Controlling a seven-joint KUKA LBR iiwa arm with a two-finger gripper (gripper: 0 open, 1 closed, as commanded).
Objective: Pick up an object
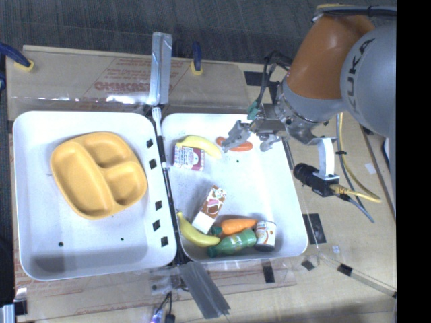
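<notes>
My gripper (251, 138) hangs over the far edge of the right bin (276, 187), its fingers spread apart. Just below and between them lies a small red-orange object (237, 145) on the bin floor; I cannot tell whether the fingers touch it. A yellow banana (199, 142) and a maroon-and-white carton (188, 157) lie to its left. Nearer the front of the bin are a brown-and-white box (211, 207), a second banana (194, 233), a carrot (237, 225), a green bottle (232, 242) and a small can (266, 234).
The left bin (34, 234) holds a yellow divided plate (100, 173). A ridge with black clips (160, 194) separates the two bins. The middle and right side of the right bin's floor are bare white.
</notes>
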